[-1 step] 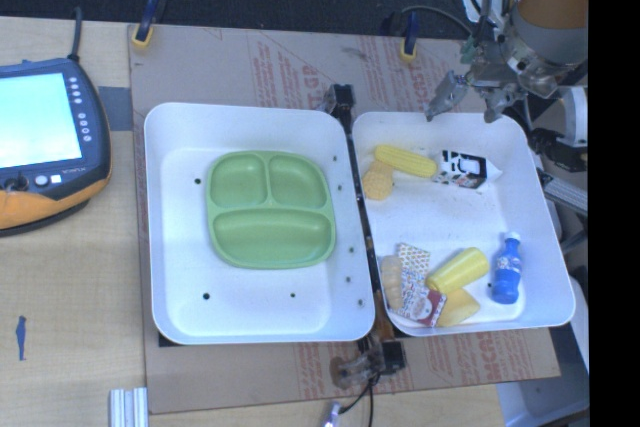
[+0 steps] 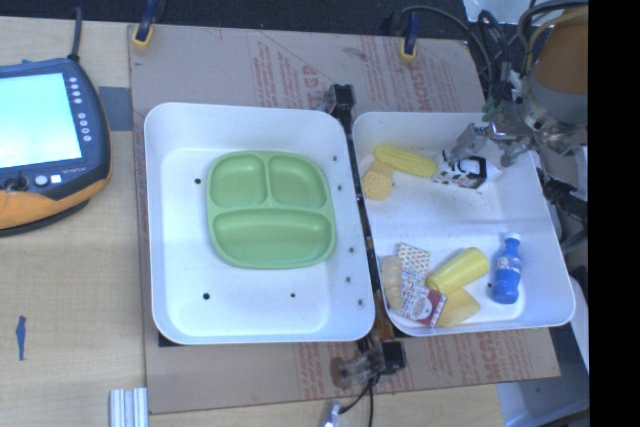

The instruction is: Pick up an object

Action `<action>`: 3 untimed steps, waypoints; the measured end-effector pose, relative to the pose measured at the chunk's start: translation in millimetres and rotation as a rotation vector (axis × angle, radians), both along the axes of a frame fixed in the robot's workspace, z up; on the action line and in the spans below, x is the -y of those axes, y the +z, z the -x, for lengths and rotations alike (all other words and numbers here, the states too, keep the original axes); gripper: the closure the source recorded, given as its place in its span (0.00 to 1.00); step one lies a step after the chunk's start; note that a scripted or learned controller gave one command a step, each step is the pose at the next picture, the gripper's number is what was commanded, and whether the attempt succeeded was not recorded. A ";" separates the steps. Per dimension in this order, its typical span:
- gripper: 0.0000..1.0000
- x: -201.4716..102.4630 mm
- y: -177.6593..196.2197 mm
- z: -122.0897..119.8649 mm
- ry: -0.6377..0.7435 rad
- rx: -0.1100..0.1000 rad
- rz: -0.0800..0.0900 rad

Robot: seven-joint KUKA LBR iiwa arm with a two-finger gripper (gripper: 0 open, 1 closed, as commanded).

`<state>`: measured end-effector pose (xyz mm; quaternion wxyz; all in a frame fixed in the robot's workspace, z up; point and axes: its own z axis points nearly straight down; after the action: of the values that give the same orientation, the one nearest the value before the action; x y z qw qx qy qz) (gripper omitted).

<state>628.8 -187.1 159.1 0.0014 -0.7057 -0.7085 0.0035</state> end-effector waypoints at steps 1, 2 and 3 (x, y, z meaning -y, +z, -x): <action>0.00 -17.8 -18.4 143.7 0.002 0.003 -0.003; 0.00 -12.2 -67.8 137.9 0.002 0.003 -0.004; 1.00 -10.7 -57.2 137.3 0.006 0.003 -0.002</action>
<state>491.6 -176.5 101.9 0.0010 -0.7037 -0.7105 0.0019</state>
